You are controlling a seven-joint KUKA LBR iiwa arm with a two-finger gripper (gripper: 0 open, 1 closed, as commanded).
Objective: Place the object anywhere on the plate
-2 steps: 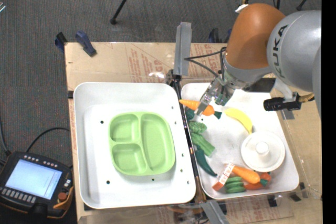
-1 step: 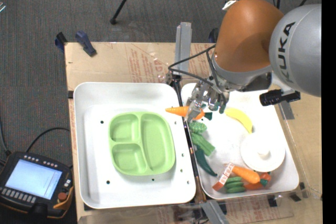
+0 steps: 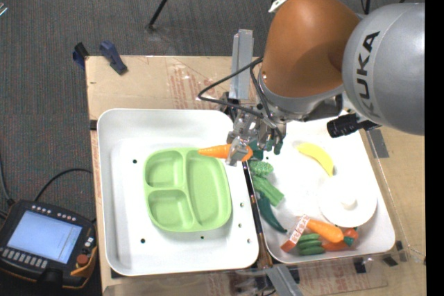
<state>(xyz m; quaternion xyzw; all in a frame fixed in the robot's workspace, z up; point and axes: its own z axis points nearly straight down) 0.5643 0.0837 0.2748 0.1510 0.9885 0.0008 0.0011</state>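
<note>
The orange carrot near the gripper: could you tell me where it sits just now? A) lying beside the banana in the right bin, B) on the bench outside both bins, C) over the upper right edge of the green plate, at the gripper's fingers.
C: the carrot sticks out from the gripper over the green plate's upper right rim.

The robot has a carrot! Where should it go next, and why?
Probably a little further left, then let go. The gripper seems to hold the orange carrot at its thick end, by the wall between the bins. The carrot's tip just reaches the top right rim of the green plate, so most of it may still be off the plate.
</note>
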